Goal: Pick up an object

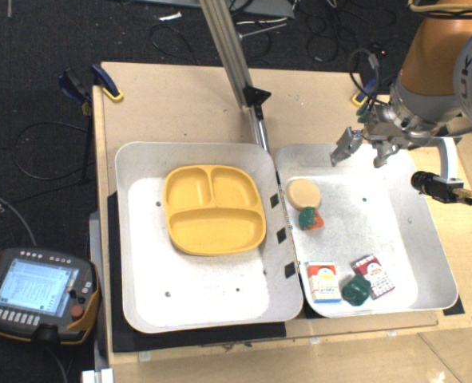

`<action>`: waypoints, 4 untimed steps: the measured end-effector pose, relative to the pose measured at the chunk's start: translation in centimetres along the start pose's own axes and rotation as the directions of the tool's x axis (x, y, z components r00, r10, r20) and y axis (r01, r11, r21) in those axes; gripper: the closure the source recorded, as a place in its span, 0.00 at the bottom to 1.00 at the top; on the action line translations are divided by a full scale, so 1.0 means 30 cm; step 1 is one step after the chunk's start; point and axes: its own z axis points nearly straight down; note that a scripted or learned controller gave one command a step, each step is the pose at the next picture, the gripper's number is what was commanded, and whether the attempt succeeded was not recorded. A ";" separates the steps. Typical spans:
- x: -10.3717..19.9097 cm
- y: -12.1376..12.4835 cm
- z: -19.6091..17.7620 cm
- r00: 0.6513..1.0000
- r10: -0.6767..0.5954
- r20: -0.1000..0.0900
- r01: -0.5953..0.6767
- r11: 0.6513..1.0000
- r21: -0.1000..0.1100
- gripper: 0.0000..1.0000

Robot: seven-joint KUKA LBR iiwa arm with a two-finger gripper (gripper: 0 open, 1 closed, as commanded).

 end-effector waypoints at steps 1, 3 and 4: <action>0.000 0.000 0.000 1.000 0.000 0.000 0.000 1.000 0.000 0.00; 0.002 -0.049 0.351 1.000 0.003 0.000 -0.003 1.000 0.005 0.00; 0.002 -0.041 0.467 1.000 0.003 0.000 -0.003 1.000 -0.004 0.00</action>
